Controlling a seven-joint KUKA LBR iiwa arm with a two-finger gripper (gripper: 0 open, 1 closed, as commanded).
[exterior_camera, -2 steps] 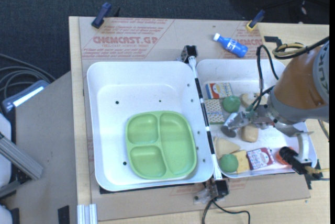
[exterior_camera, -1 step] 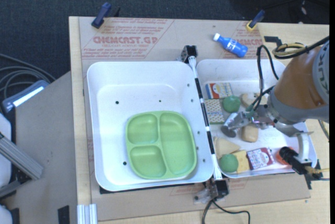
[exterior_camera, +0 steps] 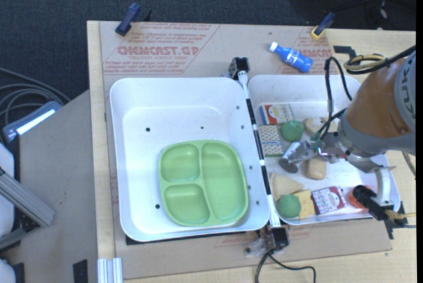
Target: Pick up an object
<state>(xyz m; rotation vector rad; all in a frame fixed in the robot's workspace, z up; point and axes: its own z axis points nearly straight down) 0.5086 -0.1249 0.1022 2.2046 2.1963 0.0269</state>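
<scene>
In the right bin, a round green ball beside the pincer.

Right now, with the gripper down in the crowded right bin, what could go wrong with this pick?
1. The gripper sits among packed items: a green ball and a tan piece lie close, so it may nudge them or grab two.
2. It hangs near the divider wall between the bins, risking a bump.

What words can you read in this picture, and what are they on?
"CHEMCAST GP": red print on the brown sheet under the bins.
Smaller red lines around it: too blurred to read.
Red and white packet in the right bin: print too small.
Card behind the green ball: print too small.
</scene>
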